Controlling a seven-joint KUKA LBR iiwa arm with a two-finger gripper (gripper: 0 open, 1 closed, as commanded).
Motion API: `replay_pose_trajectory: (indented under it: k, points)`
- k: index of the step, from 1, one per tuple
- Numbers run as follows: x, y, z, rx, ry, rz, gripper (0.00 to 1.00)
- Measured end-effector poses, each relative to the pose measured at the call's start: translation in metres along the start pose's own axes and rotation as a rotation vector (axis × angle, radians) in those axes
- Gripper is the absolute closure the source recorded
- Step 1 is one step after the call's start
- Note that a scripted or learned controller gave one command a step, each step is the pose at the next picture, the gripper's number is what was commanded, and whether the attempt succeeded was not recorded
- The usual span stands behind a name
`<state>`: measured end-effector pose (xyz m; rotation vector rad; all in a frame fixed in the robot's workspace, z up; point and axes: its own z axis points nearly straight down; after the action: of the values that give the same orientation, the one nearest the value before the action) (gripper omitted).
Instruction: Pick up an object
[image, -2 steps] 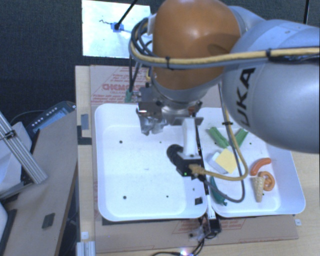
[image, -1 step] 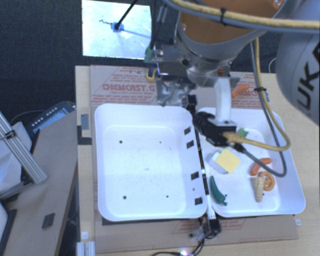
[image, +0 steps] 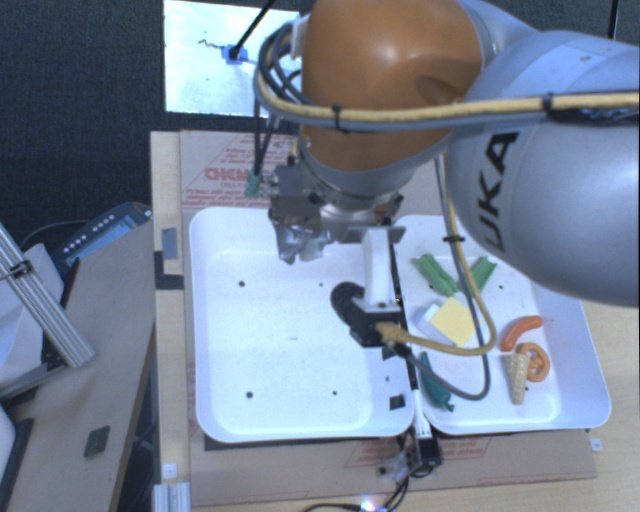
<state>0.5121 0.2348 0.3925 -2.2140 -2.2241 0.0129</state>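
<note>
Inside the right-hand white bin (image: 560, 405), a handful of small toy-like objects lie loose on the floor: a yellow block (image: 453, 322) near the middle, two green pieces (image: 437, 273) just above it, an orange curved piece (image: 520, 331) to its right, and a cream cone-shaped item (image: 517, 376) touching a round orange piece (image: 535, 362) near the front right corner. A dark green piece (image: 434, 387) sits by the divider at the front. None of them is lifted. Over the neighbouring left bin (image: 250, 400), the gripper (image: 297, 240) of the grey KUKA arm (image: 540, 190) hangs near the back edge, above bare white floor and well apart from the objects; from this angle the metal head hides how it is set. An orange dome of the wrist (image: 390, 70) looms above it, with a yellow cable (image: 450, 108) strapped across. Both bins rest on a brown cardboard sheet (image: 215, 170) atop the bench.
</note>
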Motion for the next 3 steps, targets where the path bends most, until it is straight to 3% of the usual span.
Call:
replay_pose_trajectory:
  k: [1,2,3]
  points:
    - [-0.001,-0.018,-0.152,-0.025,0.013,-0.002,1.0]
    - [-0.001,-0.018,-0.014,0.003,-0.002,0.004,1.0]
    - [-0.001,-0.027,-0.151,-0.023,0.012,-0.001,1.0]
